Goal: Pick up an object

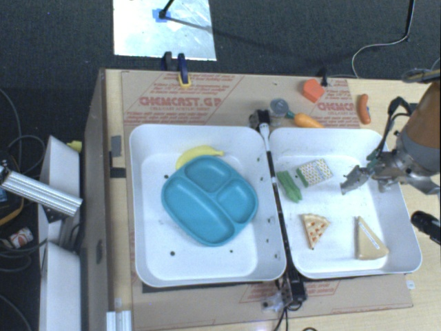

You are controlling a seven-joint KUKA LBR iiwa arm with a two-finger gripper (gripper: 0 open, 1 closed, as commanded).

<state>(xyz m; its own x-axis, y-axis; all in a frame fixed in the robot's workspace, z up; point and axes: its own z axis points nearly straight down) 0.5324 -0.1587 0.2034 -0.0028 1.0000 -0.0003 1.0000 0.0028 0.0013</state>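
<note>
Camera view: I see my gripper [353, 179] above the right bin [406, 254], its fingers apart and holding nothing. The checkered block [315, 172] lies at its nine o'clock, the pizza slice [315, 229] at seven, the cheese wedge [369, 240] at five. I judge a descent here risks closing on bare floor between them, or nudging the block aside.

Plastic and board
Smooth, glossy blue plastic plate [209, 200]; matt white plastic bins [151, 254]; printed cardboard sheet [207, 98] beneath them.
</note>
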